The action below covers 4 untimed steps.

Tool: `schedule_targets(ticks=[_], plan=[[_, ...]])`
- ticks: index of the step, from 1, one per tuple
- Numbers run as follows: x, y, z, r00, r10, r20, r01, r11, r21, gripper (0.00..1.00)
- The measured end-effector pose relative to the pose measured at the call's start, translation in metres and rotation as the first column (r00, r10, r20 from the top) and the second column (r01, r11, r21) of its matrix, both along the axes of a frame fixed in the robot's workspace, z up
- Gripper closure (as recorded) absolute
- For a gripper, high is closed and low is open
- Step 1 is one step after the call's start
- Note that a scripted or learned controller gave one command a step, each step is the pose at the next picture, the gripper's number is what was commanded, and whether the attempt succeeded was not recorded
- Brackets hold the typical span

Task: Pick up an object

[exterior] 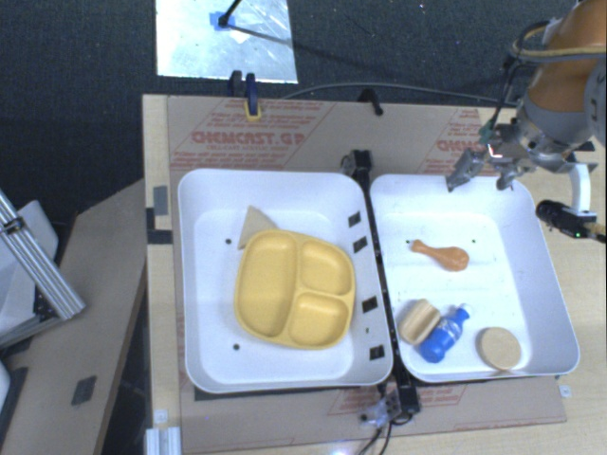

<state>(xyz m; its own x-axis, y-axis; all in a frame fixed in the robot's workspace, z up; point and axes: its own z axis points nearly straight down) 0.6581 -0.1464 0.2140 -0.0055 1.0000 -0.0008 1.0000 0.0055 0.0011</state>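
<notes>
Claw poised above the right bin's far rim

The claw [484, 172], fingers spread and holding nothing, hangs over the rim; the drumstick [441, 253] lies below-left, and descending here risks striking the rim [446, 179].

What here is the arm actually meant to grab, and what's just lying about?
Candidates to pick:
orange wooden spoon
blue plastic bottle
round tan disc
tan bread-like block
yellow divided tray

Just there:
two white bins
cardboard sheet
</notes>
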Motion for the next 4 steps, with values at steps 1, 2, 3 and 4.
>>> schedule_targets(ticks=[1,2,3,4], plan=[[0.0,0.001,-0.041,1.0,-0.002,-0.001,0.002,1.0,0.0,0.0],[-0.008,0.001,-0.087,1.0,-0.003,-0.001,0.003,1.0,0.0,0.0],[-0.007,0.0,-0.074,1.0,-0.003,0.003,0.003,1.0,0.0,1.0],[-0.008,-0.004,-0.009,1.0,-0.005,0.008,0.005,1.0,-0.001,1.0]])
